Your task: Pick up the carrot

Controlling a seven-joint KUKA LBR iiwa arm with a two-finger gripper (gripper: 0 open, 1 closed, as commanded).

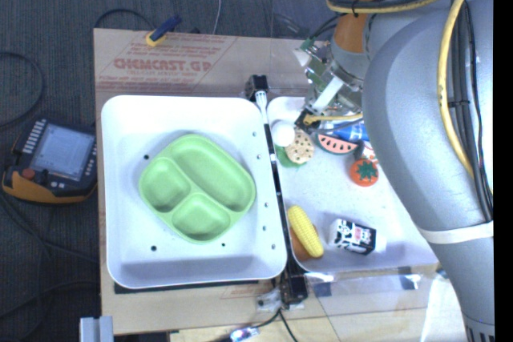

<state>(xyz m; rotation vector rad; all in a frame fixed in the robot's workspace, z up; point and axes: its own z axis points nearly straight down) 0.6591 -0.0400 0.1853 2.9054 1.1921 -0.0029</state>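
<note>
Nearest to us, in the right bin [401, 248], a yellow corn cob [305, 231] lies against the left wall. Just beside it to the right is a small black-and-white carton [353, 236]. Further in, near the arm [425, 108], sits a round red-orange fruit with a green top [363, 172]. Beyond that a watermelon slice [337, 143] lies beside a speckled cookie [300, 148], and a white egg [282, 132] touches the cookie by the left wall.

In the left bin [120, 172] a green divided plate [197, 187] rests in the middle.

At the far end of the right bin the gripper [307, 118] points down and to the left, its tip low just behind the egg and cookie. We cannot tell whether it is spread or closed. A thin orange-yellow strip lies right under it, next to something blue. This strip may be the carrot [330, 118], but we cannot say for sure, nor whether it is gripped.

Behind the bins lies a printed cardboard sheet [168, 64]. A handheld controller [50, 160] sits on the floor at the left.
</note>
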